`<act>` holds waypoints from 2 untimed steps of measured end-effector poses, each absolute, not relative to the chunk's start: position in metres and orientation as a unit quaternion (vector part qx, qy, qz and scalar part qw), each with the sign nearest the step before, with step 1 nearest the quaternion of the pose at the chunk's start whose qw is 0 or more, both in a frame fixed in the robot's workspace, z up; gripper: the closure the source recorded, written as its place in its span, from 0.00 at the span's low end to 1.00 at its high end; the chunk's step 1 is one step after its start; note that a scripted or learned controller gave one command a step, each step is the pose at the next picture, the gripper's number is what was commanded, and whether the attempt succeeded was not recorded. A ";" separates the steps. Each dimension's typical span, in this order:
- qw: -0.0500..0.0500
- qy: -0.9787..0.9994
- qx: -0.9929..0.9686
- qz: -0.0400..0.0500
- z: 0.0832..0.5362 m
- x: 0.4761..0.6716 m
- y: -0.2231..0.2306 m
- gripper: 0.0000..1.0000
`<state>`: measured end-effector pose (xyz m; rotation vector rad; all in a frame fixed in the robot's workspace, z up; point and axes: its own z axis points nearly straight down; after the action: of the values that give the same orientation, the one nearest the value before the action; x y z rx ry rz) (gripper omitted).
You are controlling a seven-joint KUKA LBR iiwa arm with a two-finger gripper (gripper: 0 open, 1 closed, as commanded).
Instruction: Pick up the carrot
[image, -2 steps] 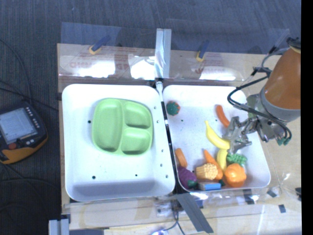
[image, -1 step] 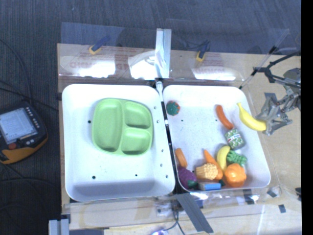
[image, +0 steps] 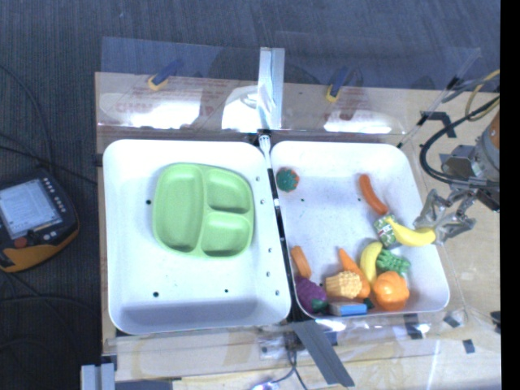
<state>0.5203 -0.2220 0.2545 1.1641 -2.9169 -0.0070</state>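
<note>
The gripper (image: 443, 215) sits at the right rim of the right bin (image: 325, 157), fingers spread fairly wide with nothing between them, just beside the tip of a banana (image: 410, 235). Working out from there: a green leafy toy (image: 393, 262) and an orange fruit (image: 391, 289) are close by, then the carrot (image: 350, 262), small and orange, lying at a slant in the lower pile, touching a corn cob (image: 344, 283) and near a second yellow banana (image: 370, 259). There's also an orange sausage-looking thing (image: 373, 193) higher up and another orange piece (image: 301, 261) by the left wall, so easy to mix up. My guess is it's hard, light plastic, a bit slippery and tapered, so grab across the thicker middle, not the tip. The left bin holds 1 green divided plate (image: 203, 210).
</note>
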 end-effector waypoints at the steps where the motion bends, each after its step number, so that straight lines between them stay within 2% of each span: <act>1: -0.003 -0.902 0.432 0.001 0.309 0.549 -0.222 1.00; 2: -0.001 -0.789 0.614 -0.002 0.292 0.504 -0.222 1.00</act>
<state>0.5042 -0.2222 0.2917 1.9299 -2.4820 -0.0052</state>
